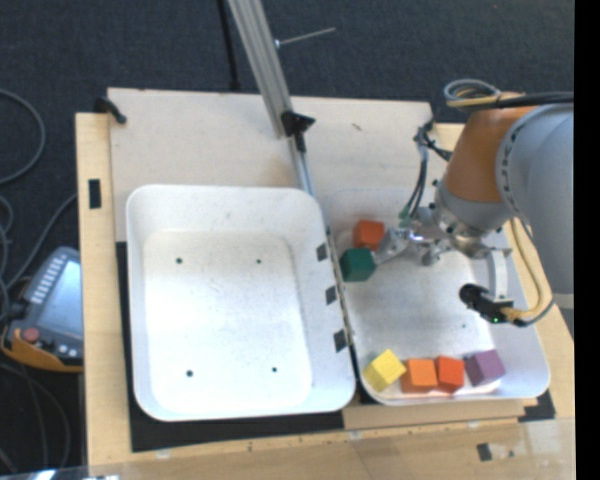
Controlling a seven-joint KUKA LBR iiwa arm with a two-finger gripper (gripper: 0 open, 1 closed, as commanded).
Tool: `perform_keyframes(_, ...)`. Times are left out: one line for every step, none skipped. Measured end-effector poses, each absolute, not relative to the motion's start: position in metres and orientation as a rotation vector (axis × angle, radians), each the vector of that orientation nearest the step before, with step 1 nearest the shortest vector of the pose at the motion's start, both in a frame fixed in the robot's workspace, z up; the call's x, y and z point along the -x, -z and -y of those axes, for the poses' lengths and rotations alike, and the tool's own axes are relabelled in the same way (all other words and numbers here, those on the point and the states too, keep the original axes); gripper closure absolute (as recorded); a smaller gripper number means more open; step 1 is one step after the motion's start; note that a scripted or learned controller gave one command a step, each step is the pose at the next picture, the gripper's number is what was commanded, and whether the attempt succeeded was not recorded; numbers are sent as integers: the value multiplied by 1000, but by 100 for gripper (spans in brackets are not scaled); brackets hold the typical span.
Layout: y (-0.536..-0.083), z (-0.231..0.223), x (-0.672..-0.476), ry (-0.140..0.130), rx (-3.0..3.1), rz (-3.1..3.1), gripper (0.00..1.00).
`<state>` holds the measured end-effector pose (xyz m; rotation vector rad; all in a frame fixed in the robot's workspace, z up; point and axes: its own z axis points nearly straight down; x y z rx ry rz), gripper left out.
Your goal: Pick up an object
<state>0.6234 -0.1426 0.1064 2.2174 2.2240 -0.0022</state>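
Reaching: the gripper (pixel 392 248) is seen low in the right bin (pixel 420 308), near its upper left corner, just beside the green block (pixel 357 264) and the orange block (pixel 369 234).
Step in hand: judged to be the approach to a grasp on the green block, since the fingertips point toward it.
Jaws: whether they are parted or closed cannot be told; the wrist hides them and the end is blurred.
Grasp advice: the fingers should be centred over 2 opposite flat faces of the green block before closing, so that the block is not pushed against the bin wall.
Clearance: the orange block lies close by, and the bin's left rim is just beside the green block; a descent along the free side is to be preferred, and a finger should not be set between block and rim.
Lift advice: a straight rise is advised, with the hold checked before any sideways move.
Target look: a small dark green cube, matt, apparently resting flat on the bin floor.
Other candidates: 4 blocks are lined along the bottom wall, namely a yellow block (pixel 386 368), 2 more orange ones (pixel 435 373) and a purple block (pixel 483 367).
Left bin (pixel 230 298): white and shallow, standing beside the right one.
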Motion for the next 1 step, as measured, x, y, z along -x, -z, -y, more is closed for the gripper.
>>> perform_keyframes(-102, 120, -651, 19, -2229, -2211, 0)
